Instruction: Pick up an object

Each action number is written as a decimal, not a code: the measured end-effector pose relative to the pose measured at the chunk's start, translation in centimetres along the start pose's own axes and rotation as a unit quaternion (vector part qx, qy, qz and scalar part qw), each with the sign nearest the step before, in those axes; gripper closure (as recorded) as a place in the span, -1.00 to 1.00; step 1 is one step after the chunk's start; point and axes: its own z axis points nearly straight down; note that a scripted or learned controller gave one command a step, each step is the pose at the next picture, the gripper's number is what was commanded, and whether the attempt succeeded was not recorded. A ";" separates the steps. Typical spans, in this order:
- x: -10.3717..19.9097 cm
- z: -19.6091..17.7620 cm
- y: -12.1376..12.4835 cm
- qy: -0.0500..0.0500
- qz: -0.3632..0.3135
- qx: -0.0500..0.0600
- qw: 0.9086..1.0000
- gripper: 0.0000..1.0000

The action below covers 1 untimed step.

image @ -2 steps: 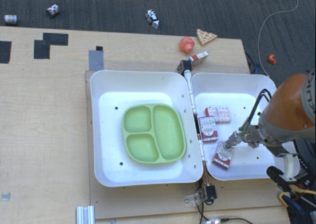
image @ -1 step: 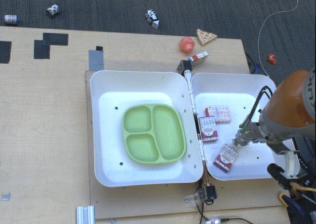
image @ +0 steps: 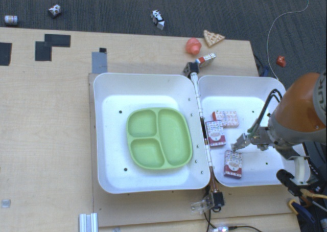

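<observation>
A pale wooden surface carries two shallow white bins side by side, with dark grey carpet beyond its far edge, where a few small scattered bits lie too small to make out. On the surface's far edge sit a round red ball and a tan wedge-shaped toy.

The left white bin holds a light green three-compartment plastic tray, lying flat near its middle.

The right white bin holds three small red-and-white cartons. One carton lies toward the far side, a second carton lies just beside it near the bin's left wall, and a third carton lies apart from them toward the near side. Their printing is too blurred to read.

The grey arm with its orange band reaches in from the right, its upper part cut off by the frame edge. The gripper hangs low over the right bin, between the second and third cartons, its tip just above the third one. Nothing shows between the jaws, and whether they are spread or closed I cannot tell; the tip is small and blurred. The arm hides the right bin's right-hand part.
</observation>
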 end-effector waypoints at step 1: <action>4.2 1.4 -0.5 0.000 0.001 0.006 1.000 -1.00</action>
